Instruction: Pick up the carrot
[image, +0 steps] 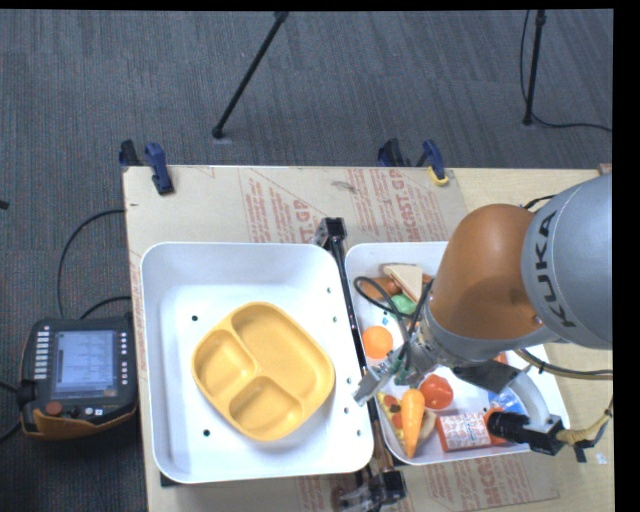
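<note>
The worktop (250, 200) carries two shallow white bins side by side. The left bin (170, 300) holds a yellow divided plate (262, 370), lying a little askew near its middle. The right bin (545, 400) is crowded with toy food, and the big grey arm (560, 270) with its orange band (490, 275) hangs over most of it, reaching in from the right.

Below the orange band, the end effector (388, 375) points down and toward the left, low over the near-left part of the right bin, close to the wall the two bins share. Its metal fingers (372, 384) look slightly apart, but from here I cannot tell how far open they are, and I see nothing between them.

The carrot (411, 416) lies in the right bin just beside the end effector, on the near side and slightly to the right, its green top toward the fingers and its orange body pointing to the near rim. A red tomato (436, 392) sits right beside it, an orange ball (377, 342) lies farther back by the left wall, and a red-and-white packet (462, 431) rests to the carrot's right.
</note>
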